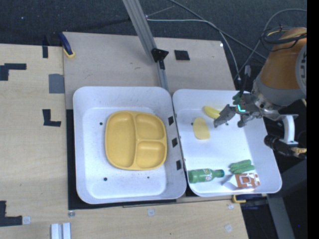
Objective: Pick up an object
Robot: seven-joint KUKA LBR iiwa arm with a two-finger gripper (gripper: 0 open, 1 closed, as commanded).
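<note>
In the right bin [259,148] lie a small yellow banana-shaped piece [212,112], a pale yellow block [201,129], a green bottle [205,174] on its side, a green leafy item [241,166] and an orange-and-white carton [246,180]. My gripper [232,118] hovers over the bin's upper right part, just right of the banana-shaped piece. Its two dark fingers [222,117] are spread apart, open, with nothing between them.
The left bin [84,148] holds a yellow divided plate [135,139]. A grey metal post [144,29] slants up from between the bins at the back. Cables run across the dark floor behind the bench.
</note>
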